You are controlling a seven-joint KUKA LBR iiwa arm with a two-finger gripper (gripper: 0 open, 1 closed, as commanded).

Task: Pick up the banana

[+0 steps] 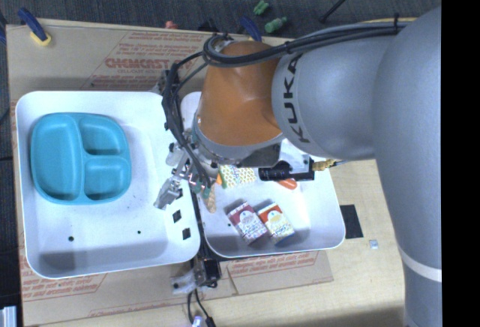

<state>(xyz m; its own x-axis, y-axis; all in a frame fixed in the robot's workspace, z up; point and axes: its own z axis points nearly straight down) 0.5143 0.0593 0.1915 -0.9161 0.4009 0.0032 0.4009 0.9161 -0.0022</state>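
My gripper (pixel 174 181) hangs over the inner edge of the left bin (pixel 97 243), just left of the wall between the two bins. Its two silver fingers (pixel 166 196) point down and left, apart, with nothing between them. A short tan-yellow sliver (pixel 211 200), possibly the banana's end, shows under the wrist at the left edge of the right bin (pixel 322 232). The rest of it is hidden by the arm.
A blue compartment tray (pixel 79 155) lies in the left bin's far half. In the right bin are two small red-and-white cartons (pixel 261 222), a speckled packet (pixel 238 177) and an orange piece (pixel 288 184). The arm's grey and orange body (pixel 315 108) covers the right bin's back.
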